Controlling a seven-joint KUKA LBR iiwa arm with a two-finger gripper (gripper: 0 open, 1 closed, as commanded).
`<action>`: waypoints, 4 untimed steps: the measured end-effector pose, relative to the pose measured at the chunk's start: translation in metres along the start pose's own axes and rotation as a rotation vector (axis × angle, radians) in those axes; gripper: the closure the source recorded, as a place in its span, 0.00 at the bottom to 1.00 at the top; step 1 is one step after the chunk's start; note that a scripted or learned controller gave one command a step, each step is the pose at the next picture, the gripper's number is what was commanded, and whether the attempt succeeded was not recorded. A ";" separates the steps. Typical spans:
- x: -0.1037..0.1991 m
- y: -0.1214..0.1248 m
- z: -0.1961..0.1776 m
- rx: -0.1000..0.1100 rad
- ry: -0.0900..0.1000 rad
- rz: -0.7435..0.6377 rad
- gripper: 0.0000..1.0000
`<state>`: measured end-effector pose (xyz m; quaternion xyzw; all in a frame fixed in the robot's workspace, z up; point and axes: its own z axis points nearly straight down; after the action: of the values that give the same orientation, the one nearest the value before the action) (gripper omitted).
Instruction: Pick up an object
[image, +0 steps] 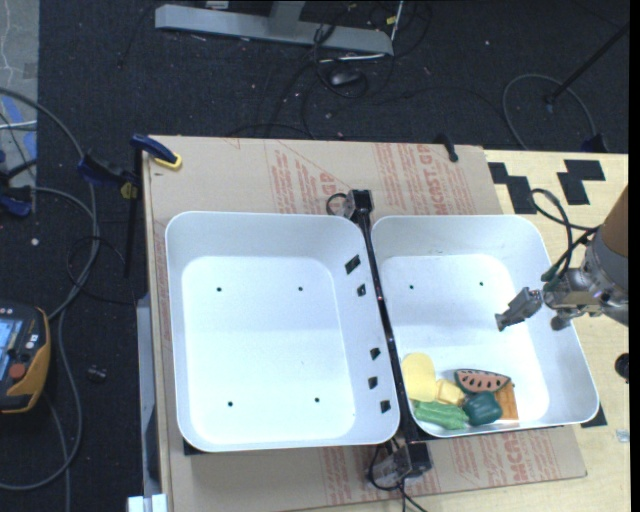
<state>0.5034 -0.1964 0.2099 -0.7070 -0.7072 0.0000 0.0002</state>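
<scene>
Objects for picking lie bunched in the right bin (560, 330), down at its 6 o'clock edge: a yellow piece (418, 375) at the 9 o'clock side of the bunch, a green piece (440, 414) just below it, a watermelon slice (483, 380) with a red face and dark rind at the 3 o'clock side, a dark teal piece (483, 408) beneath that slice, and an orange piece (508, 403) peeking out beside the teal one. They press close together, several touching. My gripper (514, 311) hangs over the same bin, toward its 3 o'clock wall, well above the bunch in the frame and apart from it, pointing toward 9 o'clock. Nothing sits between its fingers as far as I can see, but whether they are spread or closed I cannot tell, since they read as one dark shape. My arm (610, 265) comes in from 3 o'clock. The left bin (190, 330) stands side by side with the right one on the desk (300, 180), their rims meeting along a dark strip with clips. A blue and yellow clamp (155, 152) grips the desk at its 11 o'clock corner.
</scene>
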 end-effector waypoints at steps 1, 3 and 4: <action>-0.017 0.049 0.111 0.009 0.003 0.000 0.00; -0.010 0.091 -0.047 -0.013 -0.003 0.000 0.00; 0.020 0.006 0.088 0.012 0.004 0.001 0.00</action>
<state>0.5092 -0.1764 0.1217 -0.7073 -0.7069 0.0030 0.0057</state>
